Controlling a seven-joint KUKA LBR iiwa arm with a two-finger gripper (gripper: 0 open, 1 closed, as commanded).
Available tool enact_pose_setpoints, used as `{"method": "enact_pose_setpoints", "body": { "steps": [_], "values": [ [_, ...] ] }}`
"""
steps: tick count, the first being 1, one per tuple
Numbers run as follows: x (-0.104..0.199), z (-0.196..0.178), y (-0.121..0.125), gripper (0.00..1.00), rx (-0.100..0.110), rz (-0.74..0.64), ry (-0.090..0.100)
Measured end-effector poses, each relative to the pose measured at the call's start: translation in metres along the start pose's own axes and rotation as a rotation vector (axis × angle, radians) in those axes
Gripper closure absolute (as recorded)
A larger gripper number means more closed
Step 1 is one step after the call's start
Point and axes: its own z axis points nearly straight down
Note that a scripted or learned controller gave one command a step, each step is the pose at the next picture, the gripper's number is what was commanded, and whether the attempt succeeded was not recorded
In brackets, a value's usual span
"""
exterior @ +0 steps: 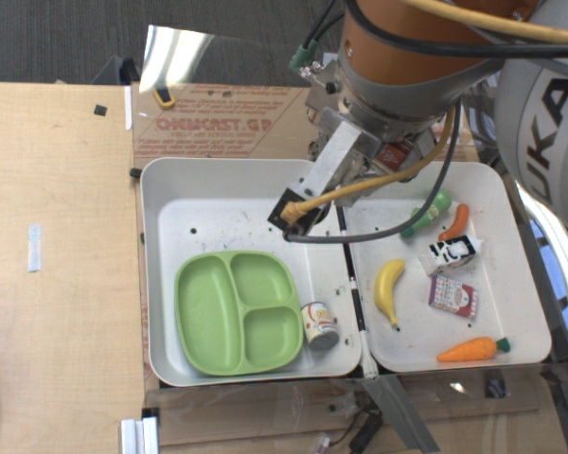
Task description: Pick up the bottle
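Observation:
A small green bottle (428, 213) lies in the right bin (511, 282) near its back, next to an orange-red chilli-shaped toy (457, 220). My arm's large grey and orange wrist looms over the back edge where the two bins meet. The gripper (390, 157) sits under that wrist, up and to the left of the bottle and mostly hidden by the arm. Nothing shows as held.
The right bin also holds a banana (390, 289), a black-and-white cow toy (452, 250), a pink packet (452, 295) and a carrot (470, 350). In the left bin (156, 253) lie a green divided plate (239, 310) and a small can (319, 324). Cardboard (218, 121) lies behind.

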Motion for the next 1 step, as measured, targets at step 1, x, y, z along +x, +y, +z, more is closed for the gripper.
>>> {"method": "enact_pose_setpoints", "body": {
  "steps": [1],
  "values": [
    [0.0007, -0.0076, 0.0008, 1.00, -0.001, -0.002, -0.004]
  ]
}}
